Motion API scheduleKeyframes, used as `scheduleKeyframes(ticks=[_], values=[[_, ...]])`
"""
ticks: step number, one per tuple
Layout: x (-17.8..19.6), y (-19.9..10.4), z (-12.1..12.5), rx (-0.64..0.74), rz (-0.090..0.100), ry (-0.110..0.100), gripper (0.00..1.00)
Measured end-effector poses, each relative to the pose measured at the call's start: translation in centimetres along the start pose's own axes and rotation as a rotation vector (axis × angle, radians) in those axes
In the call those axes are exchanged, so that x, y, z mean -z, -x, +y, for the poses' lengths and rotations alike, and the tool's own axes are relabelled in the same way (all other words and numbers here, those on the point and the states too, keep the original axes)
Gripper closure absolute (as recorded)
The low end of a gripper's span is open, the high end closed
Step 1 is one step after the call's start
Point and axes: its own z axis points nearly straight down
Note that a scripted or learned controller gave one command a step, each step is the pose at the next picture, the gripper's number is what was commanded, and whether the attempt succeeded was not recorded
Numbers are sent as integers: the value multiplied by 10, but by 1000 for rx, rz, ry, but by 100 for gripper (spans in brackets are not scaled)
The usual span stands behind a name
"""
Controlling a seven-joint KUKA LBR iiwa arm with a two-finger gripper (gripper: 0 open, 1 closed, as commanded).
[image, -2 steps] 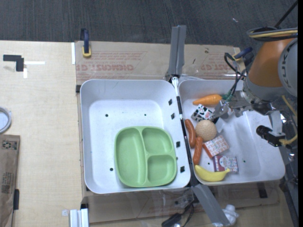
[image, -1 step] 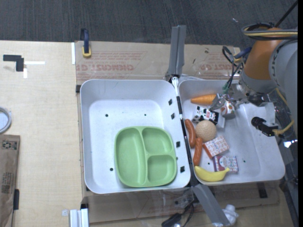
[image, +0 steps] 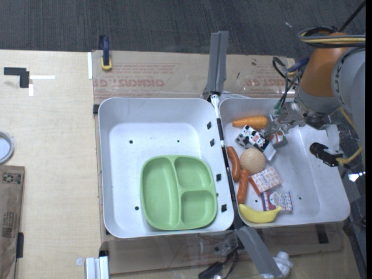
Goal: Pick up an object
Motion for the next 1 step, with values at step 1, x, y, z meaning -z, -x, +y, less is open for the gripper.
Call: scheduleKeyframes(ticks=[1], values=[[97,-80,-9,-39,1,4,100]])
